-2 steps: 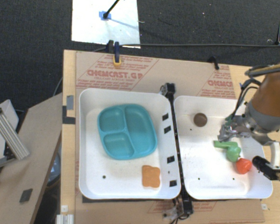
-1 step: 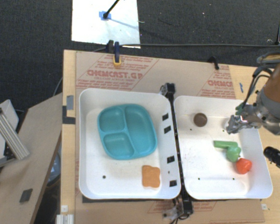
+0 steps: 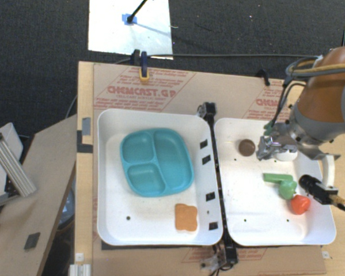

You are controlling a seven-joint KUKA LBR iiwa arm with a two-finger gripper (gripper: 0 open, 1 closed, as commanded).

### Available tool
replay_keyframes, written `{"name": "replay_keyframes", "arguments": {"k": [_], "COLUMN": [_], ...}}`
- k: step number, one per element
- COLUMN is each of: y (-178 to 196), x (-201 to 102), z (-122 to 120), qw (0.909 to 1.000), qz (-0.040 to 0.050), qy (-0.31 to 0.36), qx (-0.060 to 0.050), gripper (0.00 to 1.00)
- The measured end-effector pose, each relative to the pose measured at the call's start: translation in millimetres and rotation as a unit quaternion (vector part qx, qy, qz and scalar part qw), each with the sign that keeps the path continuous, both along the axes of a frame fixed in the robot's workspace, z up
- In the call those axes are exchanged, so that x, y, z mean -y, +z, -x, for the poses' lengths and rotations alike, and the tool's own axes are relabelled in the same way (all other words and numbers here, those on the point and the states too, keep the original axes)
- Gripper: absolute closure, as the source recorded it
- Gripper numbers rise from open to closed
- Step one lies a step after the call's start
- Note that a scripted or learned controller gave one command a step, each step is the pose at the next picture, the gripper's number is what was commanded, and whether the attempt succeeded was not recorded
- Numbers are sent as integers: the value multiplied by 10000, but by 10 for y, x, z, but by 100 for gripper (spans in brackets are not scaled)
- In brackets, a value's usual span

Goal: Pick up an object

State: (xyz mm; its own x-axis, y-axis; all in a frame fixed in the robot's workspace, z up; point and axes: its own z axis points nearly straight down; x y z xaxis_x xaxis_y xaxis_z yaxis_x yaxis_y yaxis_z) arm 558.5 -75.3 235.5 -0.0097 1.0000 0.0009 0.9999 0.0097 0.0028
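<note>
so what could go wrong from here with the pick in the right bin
1. The gripper hangs beside the brown ball, not over it; a round thing may roll off if nudged.
2. The green piece and the red-orange piece lie close together, so a grab there could catch both.
3. The right bin's far wall is near the wrist.

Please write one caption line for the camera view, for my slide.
Gripper hovers beside a brown ball in the right bin; teal plate lies left.
</note>
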Motion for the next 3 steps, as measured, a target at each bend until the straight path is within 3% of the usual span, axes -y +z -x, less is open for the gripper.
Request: {"name": "replay_keyframes", "arguments": {"k": [3], "y": [30], "x": [-1534], "z": [-110], "qw": [10000], "qz": [-5], "qy": [-4], "qx": [-3], "gripper": [100]}}
